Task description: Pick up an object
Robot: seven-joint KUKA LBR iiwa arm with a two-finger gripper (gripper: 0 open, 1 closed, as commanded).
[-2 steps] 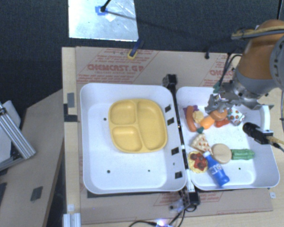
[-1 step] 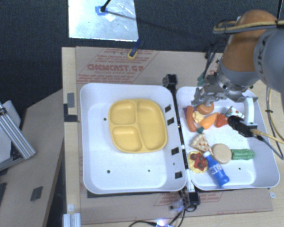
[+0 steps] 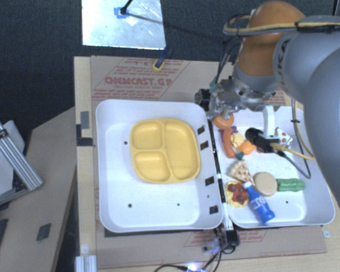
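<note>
Camera view has the gripper low at the right bin's far-left corner, its state impossible to tell, just above an orange carrot that looks light, stiff and smooth, best pinched across its middle.

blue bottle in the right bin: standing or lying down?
Lying down. The blue bottle rests on its side on the right bin floor, white cap toward the back, near the front edge beside the round tan piece.
</note>
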